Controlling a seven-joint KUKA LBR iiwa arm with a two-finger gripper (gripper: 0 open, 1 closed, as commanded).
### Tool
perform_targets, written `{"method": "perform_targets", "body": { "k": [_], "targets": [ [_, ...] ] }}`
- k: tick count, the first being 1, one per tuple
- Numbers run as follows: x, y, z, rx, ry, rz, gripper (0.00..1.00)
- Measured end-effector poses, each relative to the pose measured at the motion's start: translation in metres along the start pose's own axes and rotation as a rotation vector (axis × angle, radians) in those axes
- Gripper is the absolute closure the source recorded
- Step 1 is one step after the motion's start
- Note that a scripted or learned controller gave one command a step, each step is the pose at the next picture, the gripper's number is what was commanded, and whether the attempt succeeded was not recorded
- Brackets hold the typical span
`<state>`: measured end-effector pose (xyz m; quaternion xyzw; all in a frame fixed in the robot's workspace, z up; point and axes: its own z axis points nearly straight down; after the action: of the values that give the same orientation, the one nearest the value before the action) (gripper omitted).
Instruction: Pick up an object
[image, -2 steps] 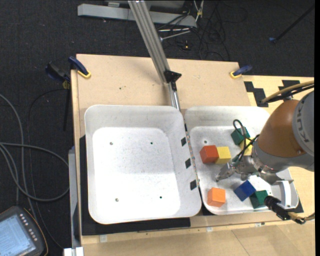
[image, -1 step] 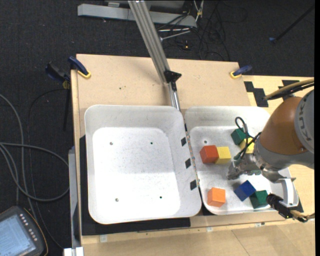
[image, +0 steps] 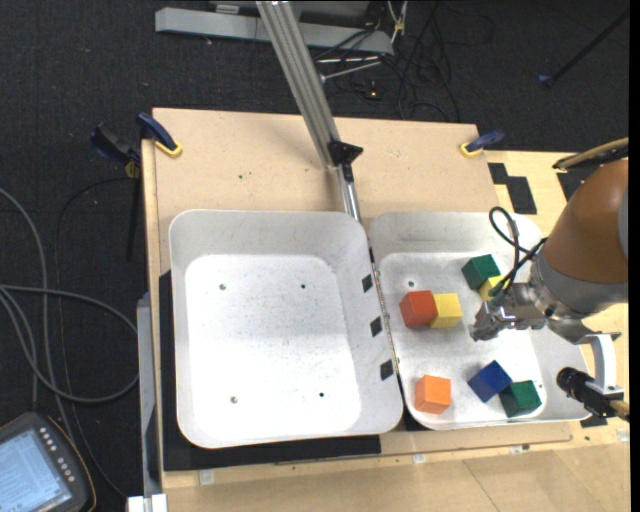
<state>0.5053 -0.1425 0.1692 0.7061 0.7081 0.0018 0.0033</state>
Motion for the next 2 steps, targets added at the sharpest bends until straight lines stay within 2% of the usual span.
{"method": "perform_targets", "body": {
  "k": [2],
  "targets": [
    [-0.002,0.010,-0.091,0.000,-0.001,-0.001,1.00]
  ]
}}
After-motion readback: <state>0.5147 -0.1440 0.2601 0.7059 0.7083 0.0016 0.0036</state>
